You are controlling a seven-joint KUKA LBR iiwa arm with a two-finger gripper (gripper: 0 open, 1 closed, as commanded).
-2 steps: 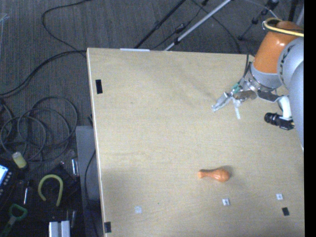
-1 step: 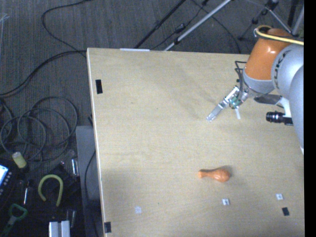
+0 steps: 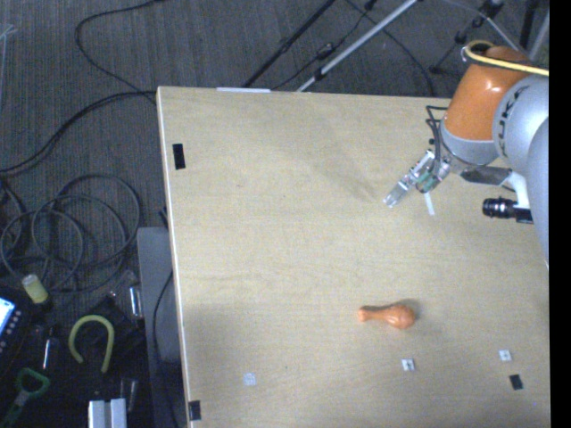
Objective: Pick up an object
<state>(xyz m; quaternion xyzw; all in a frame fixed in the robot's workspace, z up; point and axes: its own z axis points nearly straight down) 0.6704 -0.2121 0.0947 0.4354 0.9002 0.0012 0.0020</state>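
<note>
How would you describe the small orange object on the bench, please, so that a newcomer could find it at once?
Start from the large pale wooden bench top and look toward its near edge, below the gripper and well apart from it. There lies the orange object, a rounded bulb tapering to a narrow neck at its left. It is the one coloured, solid thing there; its neighbours are small flat markers.

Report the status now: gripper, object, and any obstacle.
Gripper above the bench, nothing between its fingers. Orange object lies on the bench, apart from gripper, nearer the camera. No obstacle between them.
</note>
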